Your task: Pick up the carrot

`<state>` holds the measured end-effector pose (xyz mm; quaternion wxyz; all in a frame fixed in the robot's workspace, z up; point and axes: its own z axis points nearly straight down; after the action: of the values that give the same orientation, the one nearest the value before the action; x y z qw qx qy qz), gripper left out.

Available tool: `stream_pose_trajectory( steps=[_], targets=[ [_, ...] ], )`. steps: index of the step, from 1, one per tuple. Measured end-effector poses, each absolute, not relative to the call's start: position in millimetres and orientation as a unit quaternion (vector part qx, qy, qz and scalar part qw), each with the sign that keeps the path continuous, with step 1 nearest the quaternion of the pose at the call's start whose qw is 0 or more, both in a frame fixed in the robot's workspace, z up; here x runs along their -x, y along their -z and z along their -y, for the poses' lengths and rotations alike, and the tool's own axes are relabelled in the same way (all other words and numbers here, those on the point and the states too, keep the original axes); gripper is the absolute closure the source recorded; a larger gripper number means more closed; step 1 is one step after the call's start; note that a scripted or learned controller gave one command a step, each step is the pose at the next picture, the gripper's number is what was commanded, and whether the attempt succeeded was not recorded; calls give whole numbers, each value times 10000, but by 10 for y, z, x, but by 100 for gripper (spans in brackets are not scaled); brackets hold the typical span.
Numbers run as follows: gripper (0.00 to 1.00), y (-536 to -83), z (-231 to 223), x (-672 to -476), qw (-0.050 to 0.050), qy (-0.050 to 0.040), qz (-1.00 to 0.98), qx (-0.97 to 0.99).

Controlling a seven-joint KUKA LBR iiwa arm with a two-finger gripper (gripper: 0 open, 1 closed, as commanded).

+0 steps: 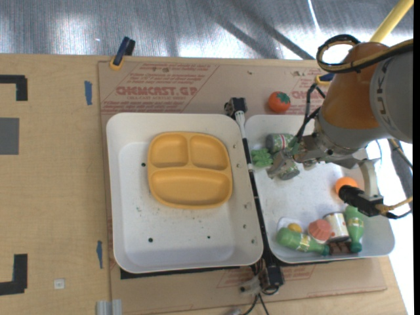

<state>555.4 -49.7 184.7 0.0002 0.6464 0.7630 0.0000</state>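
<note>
Carrot (345, 187) in the right-hand white bin (387, 245), close to that bin's right edge and about halfway along it. What shows is a short, rounded orange lump. A black part on the arm's cable covers its lower right side, so its long axis and the way it points cannot be told.

The gripper (285, 165) is well apart from it, low over the far left corner of the same bin, just beside a small green toy (261, 157) and a green-labelled can (279, 140). Whether it is open or closed cannot be told from here. Nothing is visibly held.

Along the near edge of this bin lies a cluster: a green and yellow toy vegetable (296, 239), a silver can (336, 224) and a green bottle (355, 224).

The left-hand white bin (125, 195) holds a yellow divided plate (190, 169), nearer its far edge.

Both bins sit on a cardboard sheet (157, 87) printed in red, laid on a tan bench (52, 176) with strips of blue tape and black corner marks. An orange toy fruit with a green top (279, 102) rests on the cardboard beyond the right bin's far edge. A blue and yellow clamp (123, 50) grips the sheet's far left corner. Behind is grey ribbed metal flooring.
</note>
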Motion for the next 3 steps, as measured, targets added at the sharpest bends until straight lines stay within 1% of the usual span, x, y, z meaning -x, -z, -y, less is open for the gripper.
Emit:
stream_pose_trajectory(
  steps=[1,2,3],
  targets=[
    [0,-1846,746,-5151,-9,2,-8034,-5954],
    [0,-1844,397,-4792,-10,1,-8239,-5667],
    [0,-1845,400,-4792,-8,1,-8238,-5669]
  ],
)
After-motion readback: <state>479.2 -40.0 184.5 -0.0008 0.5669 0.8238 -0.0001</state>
